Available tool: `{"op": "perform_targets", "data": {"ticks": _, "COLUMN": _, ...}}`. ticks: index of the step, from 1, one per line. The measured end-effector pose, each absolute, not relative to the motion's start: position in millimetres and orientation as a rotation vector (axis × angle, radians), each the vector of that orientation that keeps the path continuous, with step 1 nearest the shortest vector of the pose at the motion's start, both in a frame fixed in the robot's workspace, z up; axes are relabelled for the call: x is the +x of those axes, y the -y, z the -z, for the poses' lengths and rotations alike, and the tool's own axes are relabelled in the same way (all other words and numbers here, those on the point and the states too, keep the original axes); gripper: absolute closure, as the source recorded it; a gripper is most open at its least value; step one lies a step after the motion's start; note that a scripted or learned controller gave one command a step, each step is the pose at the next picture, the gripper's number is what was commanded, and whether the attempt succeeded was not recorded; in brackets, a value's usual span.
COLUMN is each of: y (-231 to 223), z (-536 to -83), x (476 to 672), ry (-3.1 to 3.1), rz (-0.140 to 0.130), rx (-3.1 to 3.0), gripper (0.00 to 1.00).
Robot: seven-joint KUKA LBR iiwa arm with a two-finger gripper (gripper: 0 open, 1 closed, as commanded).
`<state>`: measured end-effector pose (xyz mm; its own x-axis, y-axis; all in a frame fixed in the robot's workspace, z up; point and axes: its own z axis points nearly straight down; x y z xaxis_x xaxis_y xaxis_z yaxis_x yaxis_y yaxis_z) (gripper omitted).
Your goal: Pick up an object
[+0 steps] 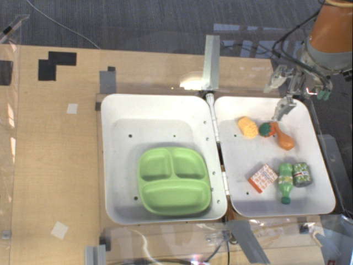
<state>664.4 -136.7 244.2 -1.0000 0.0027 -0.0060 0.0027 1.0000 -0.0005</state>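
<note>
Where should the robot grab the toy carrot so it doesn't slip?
Probably across the carrot's orange body, near the middle, coming straight down from above. It lies flat and slanted in the right bin, green top toward the upper left, so its long sides are free to pinch. The end effector hangs just above that green top. Avoid the narrow tip, which may slide out.

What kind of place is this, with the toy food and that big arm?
Probably a robotics lab test bench: a robot arm reaches over two white bins, one holding a green divided plate, the other toy food like a carrot.
</note>
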Motion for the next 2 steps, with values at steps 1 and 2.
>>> {"op": "perform_targets", "data": {"ticks": 1, "y": 113, "z": -132, "x": 620.7, "ry": -3.115, "rz": -0.003, "rx": 0.415, "gripper": 0.00}}
{"op": "perform_targets", "data": {"ticks": 2, "y": 115, "z": -89, "x": 591.5, "ry": -3.127, "rz": -0.001, "rx": 0.009, "gripper": 0.00}}
